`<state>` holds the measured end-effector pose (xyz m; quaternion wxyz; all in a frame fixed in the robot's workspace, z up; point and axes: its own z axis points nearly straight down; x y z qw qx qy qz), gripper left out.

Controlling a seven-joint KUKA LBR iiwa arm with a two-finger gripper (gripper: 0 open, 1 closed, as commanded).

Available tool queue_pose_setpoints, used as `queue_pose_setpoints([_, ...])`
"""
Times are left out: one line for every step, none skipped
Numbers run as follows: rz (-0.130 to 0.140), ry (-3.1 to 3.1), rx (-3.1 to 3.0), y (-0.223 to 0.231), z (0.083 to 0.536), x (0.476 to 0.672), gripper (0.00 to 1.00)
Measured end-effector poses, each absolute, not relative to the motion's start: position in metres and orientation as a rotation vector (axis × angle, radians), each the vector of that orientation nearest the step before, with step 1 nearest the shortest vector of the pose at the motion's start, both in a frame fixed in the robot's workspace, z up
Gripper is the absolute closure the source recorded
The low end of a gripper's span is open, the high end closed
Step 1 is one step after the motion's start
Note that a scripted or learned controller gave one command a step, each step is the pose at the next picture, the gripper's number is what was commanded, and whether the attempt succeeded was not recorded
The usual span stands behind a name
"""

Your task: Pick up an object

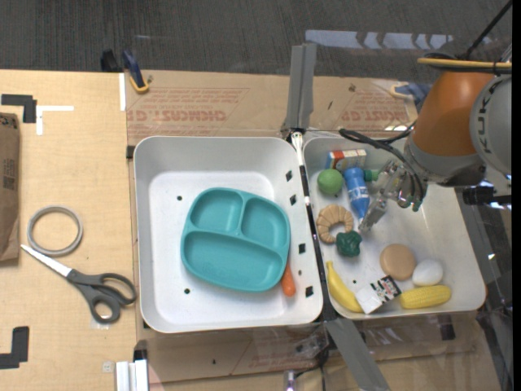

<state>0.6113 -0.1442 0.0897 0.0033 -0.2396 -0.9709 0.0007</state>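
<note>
My gripper (376, 208) hangs low over the middle of the right bin (466, 243), reaching in from the right. Beside it, to the left, lie a blue bottle (356, 187), a green ball (330, 181) and a tan pretzel-shaped toy (334, 221). A dark green toy (348, 243) sits just below the gripper's tip. Nearer the front are a tan disc (398, 261), a white egg (427, 273), a corn cob (423, 297), a banana (342, 287) and a small black-and-white packet (379, 290). A red-and-white box (346, 156) lies at the back.
The left bin (155, 186) holds a teal divided plate (236, 239) and an orange carrot (288, 282) by the wall between the bins. On the bench to the left lie scissors (89, 283) and a roll of tape (55, 230).
</note>
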Motion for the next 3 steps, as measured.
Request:
queue_pose_setpoints([0.002,-2.950,-1.084,-0.092,0.092,0.624,0.00])
queue_pose_setpoints([0.007,-2.957,-1.091,-0.097,0.104,0.626,1.00])
queue_pose_setpoints([-0.001,-2.928,-1.151,-0.034,0.220,0.640,1.00])
